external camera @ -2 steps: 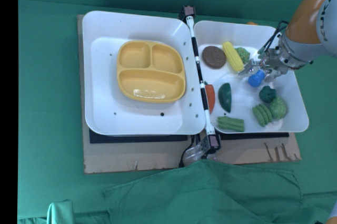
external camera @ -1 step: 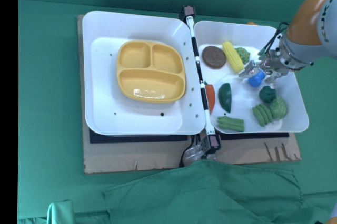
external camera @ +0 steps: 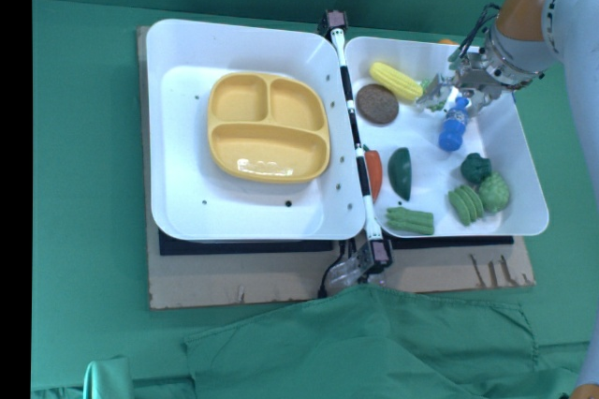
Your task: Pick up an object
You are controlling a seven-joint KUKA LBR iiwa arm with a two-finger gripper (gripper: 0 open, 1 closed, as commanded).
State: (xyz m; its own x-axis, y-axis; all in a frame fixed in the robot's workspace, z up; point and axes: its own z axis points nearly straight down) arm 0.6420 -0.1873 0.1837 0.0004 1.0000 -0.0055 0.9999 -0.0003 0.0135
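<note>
Over the right white plastic bin (external camera: pixel 524 168), upper right of the frame, the metal two-finger gripper (external camera: pixel 456 97) hangs above a small blue-capped bottle (external camera: pixel 453 127); whether it's spread, I cannot tell.

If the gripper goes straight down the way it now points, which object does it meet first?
Most likely the blue bottle: the gripper hangs right above its cap in the right bin. The corn lies off to the side. Depth is unclear from one view.
</note>
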